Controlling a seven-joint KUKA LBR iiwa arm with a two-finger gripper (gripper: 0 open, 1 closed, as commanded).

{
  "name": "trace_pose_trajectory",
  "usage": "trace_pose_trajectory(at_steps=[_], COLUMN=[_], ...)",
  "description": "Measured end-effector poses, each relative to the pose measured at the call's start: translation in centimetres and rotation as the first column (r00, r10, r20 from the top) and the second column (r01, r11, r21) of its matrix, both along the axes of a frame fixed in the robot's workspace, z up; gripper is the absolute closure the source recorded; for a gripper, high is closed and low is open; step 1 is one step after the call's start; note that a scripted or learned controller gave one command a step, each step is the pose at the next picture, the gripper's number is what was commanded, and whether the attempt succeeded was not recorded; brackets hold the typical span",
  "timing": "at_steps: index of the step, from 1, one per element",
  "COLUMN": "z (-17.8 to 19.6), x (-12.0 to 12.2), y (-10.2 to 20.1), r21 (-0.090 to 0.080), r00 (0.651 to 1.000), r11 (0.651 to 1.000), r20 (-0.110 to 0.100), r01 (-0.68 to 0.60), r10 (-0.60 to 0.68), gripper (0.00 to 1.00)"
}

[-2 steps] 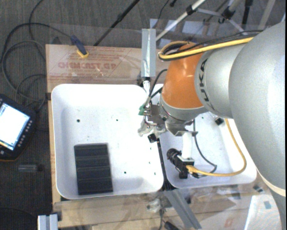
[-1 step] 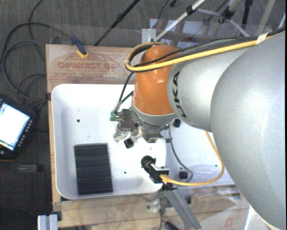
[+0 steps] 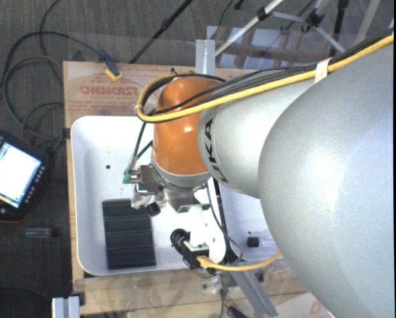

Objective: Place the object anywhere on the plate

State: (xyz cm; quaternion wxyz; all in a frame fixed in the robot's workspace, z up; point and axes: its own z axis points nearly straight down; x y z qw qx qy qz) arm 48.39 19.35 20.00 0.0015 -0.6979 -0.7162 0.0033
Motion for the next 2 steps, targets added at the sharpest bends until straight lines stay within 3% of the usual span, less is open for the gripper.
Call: trace_pose_trajectory(at_steps=[1, 2], z=[0.0, -10.9], x=[0.0, 0.3], y=[0.0, 1.0], r21=[0.000, 0.011], r00=[1.000, 0.894], r11=[1.000, 0.894], r20=[0.000, 0.013], r01=[0.000, 0.447], r10=[0.000, -0.448], gripper=[0.00, 0.00])
